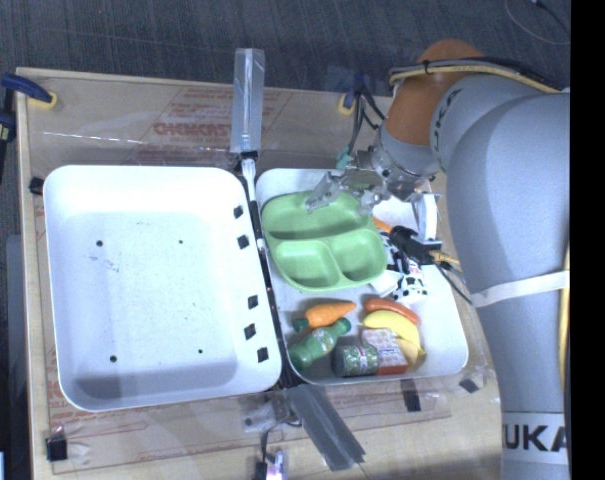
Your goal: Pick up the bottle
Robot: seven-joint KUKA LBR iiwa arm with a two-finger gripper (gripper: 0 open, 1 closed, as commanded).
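Observation:
The bottle (317, 346) is small and green and lies on its side near the front of the right bin (452, 353). It sits just below an orange carrot (328, 314). My gripper (343, 192) hangs over the far end of that bin, above the back rim of a green divided plate (325, 245). Its fingers stand spread with nothing between them. The gripper is well apart from the bottle, which lies toward the bin's near edge.
A dark can with a red label (368, 359) lies right of the bottle, touching it. A yellow and red fruit toy (396, 326) and a black-and-white toy (411, 286) sit near the right wall. The left bin (72, 268) adjoins.

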